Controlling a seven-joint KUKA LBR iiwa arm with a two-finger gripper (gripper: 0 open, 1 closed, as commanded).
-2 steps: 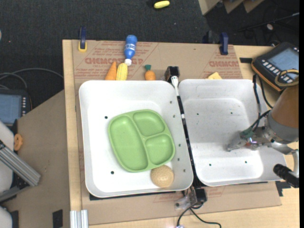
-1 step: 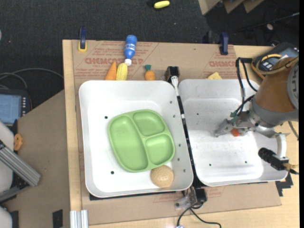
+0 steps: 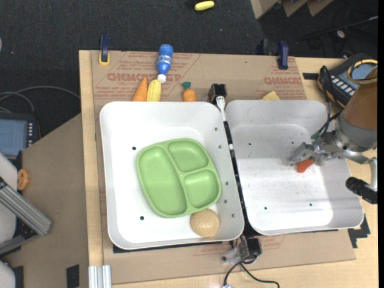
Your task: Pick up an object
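Since we cannot tell how the two-finger metal gripper (image 3: pixel 302 155) stands, we should centre it over the small red-orange object (image 3: pixel 305 166) before closing.

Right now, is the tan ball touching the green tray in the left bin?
Touching. The camera view shows the tan ball pressed against the lower edge of the green tray, with no white bin floor visible between them.

Bright overhead light glares on the white bins (image 3: pixel 174 116), soft shadows, slight blur
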